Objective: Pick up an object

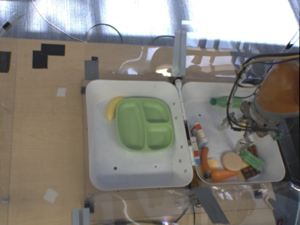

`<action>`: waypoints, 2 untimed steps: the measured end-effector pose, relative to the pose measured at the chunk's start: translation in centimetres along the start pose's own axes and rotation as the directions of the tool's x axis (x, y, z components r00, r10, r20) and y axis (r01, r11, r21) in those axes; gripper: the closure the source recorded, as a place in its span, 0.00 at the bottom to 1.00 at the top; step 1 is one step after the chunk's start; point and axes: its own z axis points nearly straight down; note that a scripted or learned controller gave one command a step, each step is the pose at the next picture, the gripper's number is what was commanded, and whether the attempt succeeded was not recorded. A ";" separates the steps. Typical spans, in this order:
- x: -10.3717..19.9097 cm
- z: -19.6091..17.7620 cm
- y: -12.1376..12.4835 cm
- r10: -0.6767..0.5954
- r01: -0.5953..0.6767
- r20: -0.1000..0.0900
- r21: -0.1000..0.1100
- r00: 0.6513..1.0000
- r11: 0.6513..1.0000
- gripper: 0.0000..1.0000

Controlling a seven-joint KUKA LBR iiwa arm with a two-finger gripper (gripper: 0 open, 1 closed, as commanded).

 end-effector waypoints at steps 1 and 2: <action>-7.7 0.3 -0.9 0.210 -0.210 -0.002 -0.006 0.978 0.978 0.00; -3.2 0.3 -5.0 0.231 -0.231 -0.005 -0.003 0.973 0.973 0.00</action>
